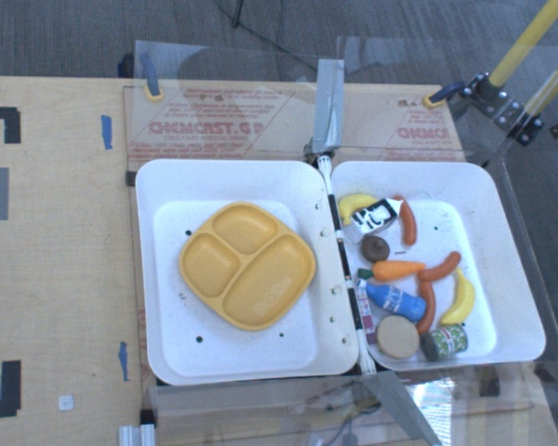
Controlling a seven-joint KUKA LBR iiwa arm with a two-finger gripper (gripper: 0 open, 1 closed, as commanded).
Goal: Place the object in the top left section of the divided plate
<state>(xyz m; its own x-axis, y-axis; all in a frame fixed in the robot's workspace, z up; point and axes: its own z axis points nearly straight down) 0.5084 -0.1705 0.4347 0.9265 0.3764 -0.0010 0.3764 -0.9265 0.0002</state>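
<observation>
Plate (247, 266) yellow, in left bin (158, 277) | toy foods in right bin (502, 249) | pincer state: cannot tell

Robotics lab bench, two white bins (158, 277), taped plywood top (56, 249), clear acrylic sheets (223, 124), trailing cables (232, 7)

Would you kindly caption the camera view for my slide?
Yellow divided plate in the left bin; toy foods crowd the right bin.

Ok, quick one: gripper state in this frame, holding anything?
Gripper: out of frame, so no state to report. The yellow divided plate sits in the left bin; the toy food sits in the right bin.
</observation>
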